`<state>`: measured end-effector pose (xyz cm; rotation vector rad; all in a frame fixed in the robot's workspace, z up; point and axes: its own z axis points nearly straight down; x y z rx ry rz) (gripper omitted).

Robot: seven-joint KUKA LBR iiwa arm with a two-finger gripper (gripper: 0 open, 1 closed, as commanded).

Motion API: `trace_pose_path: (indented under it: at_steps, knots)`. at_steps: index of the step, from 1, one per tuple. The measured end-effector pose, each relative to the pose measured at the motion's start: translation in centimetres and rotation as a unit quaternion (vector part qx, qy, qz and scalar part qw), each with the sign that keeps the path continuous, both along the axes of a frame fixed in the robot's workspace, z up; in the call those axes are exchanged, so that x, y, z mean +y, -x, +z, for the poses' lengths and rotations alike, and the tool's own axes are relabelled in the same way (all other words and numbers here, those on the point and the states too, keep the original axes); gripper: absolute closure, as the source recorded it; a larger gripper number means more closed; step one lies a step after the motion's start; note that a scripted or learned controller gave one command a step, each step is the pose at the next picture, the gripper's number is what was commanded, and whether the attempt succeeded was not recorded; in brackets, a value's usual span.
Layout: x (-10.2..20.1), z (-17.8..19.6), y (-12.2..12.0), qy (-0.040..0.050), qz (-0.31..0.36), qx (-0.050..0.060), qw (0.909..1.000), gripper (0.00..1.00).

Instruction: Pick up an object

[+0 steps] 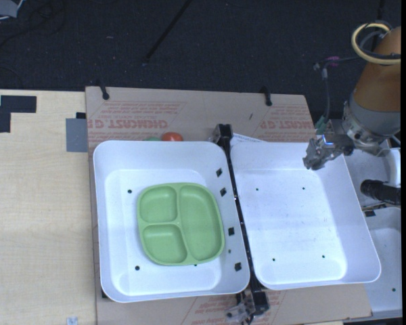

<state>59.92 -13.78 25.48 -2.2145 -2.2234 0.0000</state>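
I am looking down at a slant from one fixed camera above my bench, taking in both the left bin (115,181) and the right bin (304,215), my arm (375,93) entering from the right.

Two white bins (115,175), one green divided plate (180,223), one small red-orange object (172,137).

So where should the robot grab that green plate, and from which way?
Probably the raised outer rim of the green plate, coming straight down from above. It lies flat in the left bin, so only its edge gives something thin to pinch. The hand hangs over the right bin's far edge.
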Motion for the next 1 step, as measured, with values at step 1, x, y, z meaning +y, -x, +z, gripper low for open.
trace_pose_path:
  at_steps: [1]
  knots:
    - [5.01,0.44,1.21,-0.0001,0.0,0.0,1.0,1.0]
